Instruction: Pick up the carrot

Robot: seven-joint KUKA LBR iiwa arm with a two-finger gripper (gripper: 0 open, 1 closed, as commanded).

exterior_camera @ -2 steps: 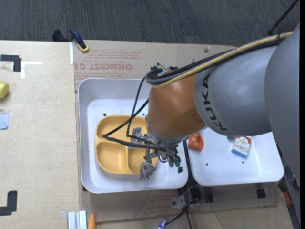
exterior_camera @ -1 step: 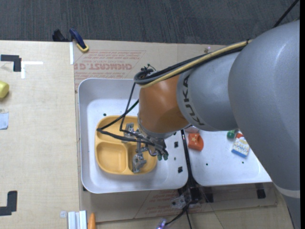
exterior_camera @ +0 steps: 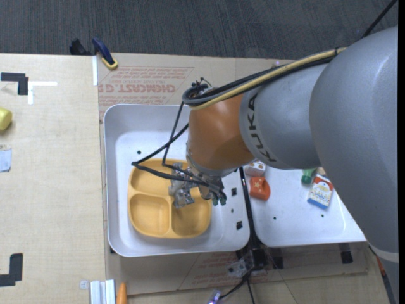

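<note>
Orange carrot-like piece [exterior_camera: 259, 188] lies in right bin [exterior_camera: 329, 233]; gripper [exterior_camera: 185, 196], grip state unclear, hovers over yellow divided tray [exterior_camera: 149, 214], risking a miss.

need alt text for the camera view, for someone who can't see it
A grey and orange robot arm reaches from the right, its gripper low over a yellow divided tray in the left white bin. The right white bin holds a few small items, including an orange-red piece.

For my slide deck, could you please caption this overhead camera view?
Gripper over a yellow divided tray in the left bin; small items in the right bin.
</note>
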